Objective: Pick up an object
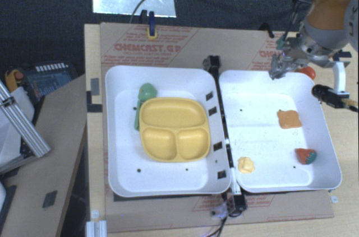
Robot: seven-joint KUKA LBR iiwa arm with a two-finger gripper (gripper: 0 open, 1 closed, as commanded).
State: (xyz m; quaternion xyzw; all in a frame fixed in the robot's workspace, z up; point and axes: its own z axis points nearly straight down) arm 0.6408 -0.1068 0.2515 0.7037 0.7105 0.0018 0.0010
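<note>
Gripper (pixel 279 70) hovers over the right bin's (pixel 263 185) back rim (can't tell its state), could easily clip that rim.

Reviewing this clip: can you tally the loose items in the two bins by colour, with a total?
Yellow: 2, the divided tray in the left bin and a small piece in the right bin
Green: 1, the item behind the tray
Orange: 1, the flat piece
Red with green: 1, the small item
Total: 5

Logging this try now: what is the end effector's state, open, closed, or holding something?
End effector: cannot be told; it hangs over the right bin's far edge.
</note>
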